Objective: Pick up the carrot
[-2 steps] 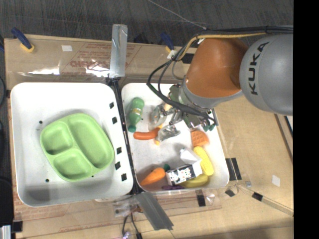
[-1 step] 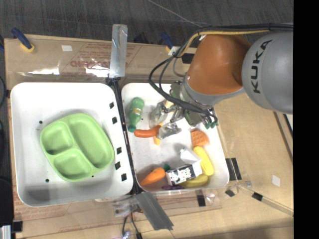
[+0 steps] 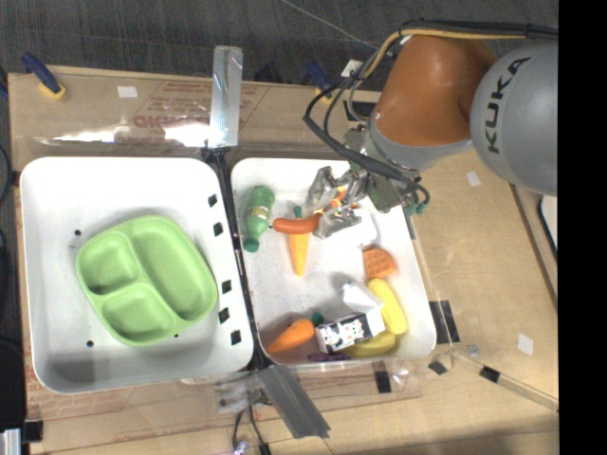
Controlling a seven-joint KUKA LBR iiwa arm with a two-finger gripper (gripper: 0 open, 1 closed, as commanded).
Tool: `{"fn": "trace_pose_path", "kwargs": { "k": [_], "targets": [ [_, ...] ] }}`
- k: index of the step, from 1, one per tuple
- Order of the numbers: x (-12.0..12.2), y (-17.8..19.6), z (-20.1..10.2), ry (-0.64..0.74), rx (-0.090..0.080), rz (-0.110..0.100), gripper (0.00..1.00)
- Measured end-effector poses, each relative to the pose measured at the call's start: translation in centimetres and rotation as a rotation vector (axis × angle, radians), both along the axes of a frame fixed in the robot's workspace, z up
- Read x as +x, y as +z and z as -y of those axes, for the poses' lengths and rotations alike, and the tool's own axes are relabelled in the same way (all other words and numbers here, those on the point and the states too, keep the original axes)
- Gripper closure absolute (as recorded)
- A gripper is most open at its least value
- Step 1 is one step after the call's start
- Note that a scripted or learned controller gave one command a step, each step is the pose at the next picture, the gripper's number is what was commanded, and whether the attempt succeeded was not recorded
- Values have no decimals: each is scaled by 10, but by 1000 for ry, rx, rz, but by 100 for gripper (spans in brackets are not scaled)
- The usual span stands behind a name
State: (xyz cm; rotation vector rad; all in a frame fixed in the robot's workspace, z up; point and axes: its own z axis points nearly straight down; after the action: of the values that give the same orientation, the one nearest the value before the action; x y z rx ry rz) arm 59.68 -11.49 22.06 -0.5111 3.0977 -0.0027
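Carrot (image 3: 299,250) lies in the right bin (image 3: 408,218), toward the middle of its far half, pointed end toward the near edge. A red sausage-like piece (image 3: 295,224) rests across its top end. A green bottle (image 3: 255,215) lies just beside it, along the bin's left wall. The gripper (image 3: 334,201) hangs over the far half of this bin, immediately right of the carrot's upper end; whether its pincer is wide or narrow cannot be told, and nothing is seen held. A second orange carrot (image 3: 291,336), a banana (image 3: 388,306) and a small black-and-white carton (image 3: 342,332) sit at the near edge. The left bin (image 3: 47,188) carries a green divided plate (image 3: 145,280).
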Motion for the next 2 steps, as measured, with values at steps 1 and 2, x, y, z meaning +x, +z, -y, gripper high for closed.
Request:
{"fn": "trace_pose_path", "kwargs": {
  "k": [1,2],
  "targets": [
    [-77,-29,-86,-105,3,-4,100],
    [8,23,-33,-122,0,4,100]
  ]
}}
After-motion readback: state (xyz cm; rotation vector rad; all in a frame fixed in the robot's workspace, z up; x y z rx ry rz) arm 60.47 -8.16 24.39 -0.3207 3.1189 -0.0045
